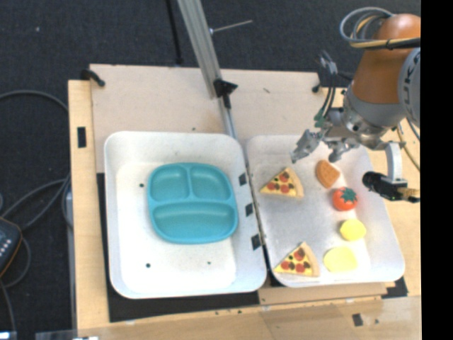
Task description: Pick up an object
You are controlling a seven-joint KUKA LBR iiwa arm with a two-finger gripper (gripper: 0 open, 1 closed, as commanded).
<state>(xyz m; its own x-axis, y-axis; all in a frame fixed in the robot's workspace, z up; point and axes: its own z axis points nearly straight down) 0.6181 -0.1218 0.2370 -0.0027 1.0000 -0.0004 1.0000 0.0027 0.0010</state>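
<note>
While the gripper hung over the right bin's far edge, its fingers stood apart, holding nothing. An orange piece lay just beneath.

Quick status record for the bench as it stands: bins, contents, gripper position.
left bin: teal plastic divided tray
right bin: two toy pizza slices, orange oval toy, red toy tomato, two yellow toys
gripper: above right bin's far edge, fingers spread, holding nothing
nearest item: orange oval toy
</note>
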